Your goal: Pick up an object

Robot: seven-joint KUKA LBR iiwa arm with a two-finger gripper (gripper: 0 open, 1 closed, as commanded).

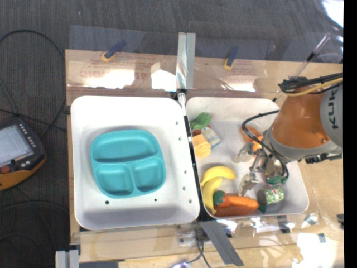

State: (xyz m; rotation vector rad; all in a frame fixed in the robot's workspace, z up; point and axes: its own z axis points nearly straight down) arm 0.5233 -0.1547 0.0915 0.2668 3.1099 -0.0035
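The right bin (290, 205) holds several toy items. A yellow banana (213, 182) lies at its front left, with an orange carrot (241, 204) just in front of it. A green and white can (273, 195) lies at the front right. A green leafy toy (201, 119), a small box (210, 136) and a yellow-orange block (201, 147) sit along the left wall. My gripper (244, 172) hangs low over the bin's middle, right of the banana and above the carrot. It is open, with bare bin floor between its silver fingers (244, 153).
The left bin (83, 205) holds a teal divided tray (128, 162). An orange piece (251, 132) shows by the arm's cable at the right bin's back. A clear upright divider (186, 60) stands behind the bins. A handheld pendant (17, 149) lies on the floor at left.
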